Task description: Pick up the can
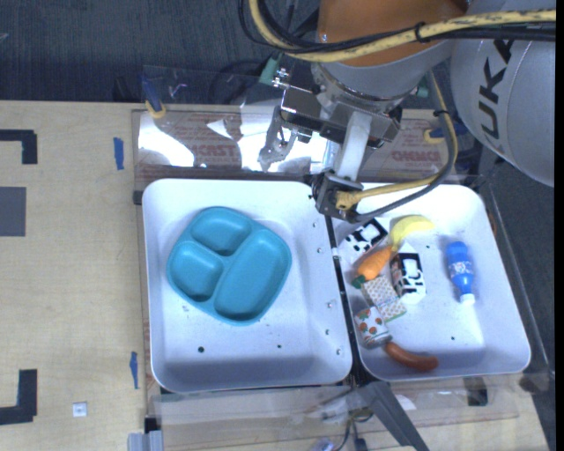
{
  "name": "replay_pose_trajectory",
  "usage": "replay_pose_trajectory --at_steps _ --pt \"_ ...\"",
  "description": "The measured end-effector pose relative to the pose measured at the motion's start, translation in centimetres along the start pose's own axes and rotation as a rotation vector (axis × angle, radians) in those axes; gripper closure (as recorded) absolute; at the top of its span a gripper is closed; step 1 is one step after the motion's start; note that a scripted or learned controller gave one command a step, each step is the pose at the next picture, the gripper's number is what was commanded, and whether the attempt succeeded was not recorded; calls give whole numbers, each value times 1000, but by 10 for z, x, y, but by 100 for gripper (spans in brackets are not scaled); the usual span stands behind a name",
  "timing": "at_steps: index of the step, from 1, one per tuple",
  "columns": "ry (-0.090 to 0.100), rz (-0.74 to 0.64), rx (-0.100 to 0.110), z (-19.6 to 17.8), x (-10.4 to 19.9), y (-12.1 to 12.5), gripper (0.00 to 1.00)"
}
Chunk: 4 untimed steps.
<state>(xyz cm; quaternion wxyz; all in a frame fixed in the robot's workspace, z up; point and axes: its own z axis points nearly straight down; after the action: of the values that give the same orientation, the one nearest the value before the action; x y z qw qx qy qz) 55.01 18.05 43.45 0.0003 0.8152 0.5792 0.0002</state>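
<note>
My grey arm (520,79) reaches in from the view's right, and the top edge cuts off its orange band (379,22). The wrist hangs over the back rim of the shallow white left bin (167,343). My gripper (271,155) sits there above a shiny strip of clear wrapping (189,141) behind the bins, well apart from everything in them. Against that glare I cannot tell whether it is open or closed

Nearer the camera than my gripper and a little to the view's left, a blue plastic plate with three compartments (231,262) lies flat in the left bin

To the view's right of my gripper, the shallow white right bin (502,343) holds a crowded cluster. The small can with a red and green label (374,329) is far from my gripper, close to that bin's left wall and towards its near edge. It touches a patterned paper packet (385,298) behind it, and I cannot make out whether it is upright or on its side. An orange carrot (377,262) lies behind the packet, partly over a black-and-white checked card (366,236). A reddish-brown sausage (410,356) lies just beside the can, nearer the camera. Further right are a black-and-white box (410,275), a yellow banana (410,229) washed out by glare, and a blue bottle with a white cap (459,271) lying apart from the rest
</note>
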Motion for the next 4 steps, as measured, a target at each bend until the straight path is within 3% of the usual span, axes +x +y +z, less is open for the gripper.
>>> replay_pose_trajectory --at_steps 1,2,3,4 --pt "1 0 -1 -10 1 1 100" --pt "2 0 -3 -20 1 2 100" --pt "-3 553 5 0 -110 41 100" --pt "-3 552 5 0 -110 41 0"
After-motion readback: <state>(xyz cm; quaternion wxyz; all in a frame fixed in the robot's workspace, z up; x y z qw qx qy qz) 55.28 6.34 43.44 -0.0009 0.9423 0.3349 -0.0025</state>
